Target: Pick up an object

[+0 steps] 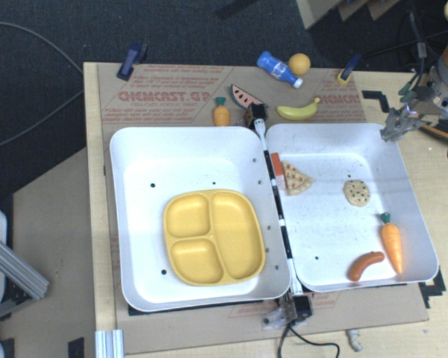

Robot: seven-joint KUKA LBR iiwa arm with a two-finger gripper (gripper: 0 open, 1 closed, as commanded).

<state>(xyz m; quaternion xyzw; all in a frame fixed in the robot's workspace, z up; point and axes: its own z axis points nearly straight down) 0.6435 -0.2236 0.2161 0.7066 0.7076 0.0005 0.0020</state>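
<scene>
Gripper sits just off the right bin at its far right corner, holding nothing visible. Finger spacing can't be told. Cookie lies inside that bin.

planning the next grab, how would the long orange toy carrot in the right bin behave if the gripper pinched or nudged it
The orange toy carrot with a green tip looks like smooth moulded plastic, so probably rigid and light. Its rounded, tapered body may roll or pivot if nudged, and could slip from a pinch. It lies close to the right white bin's wall, leaving little finger room.
</scene>
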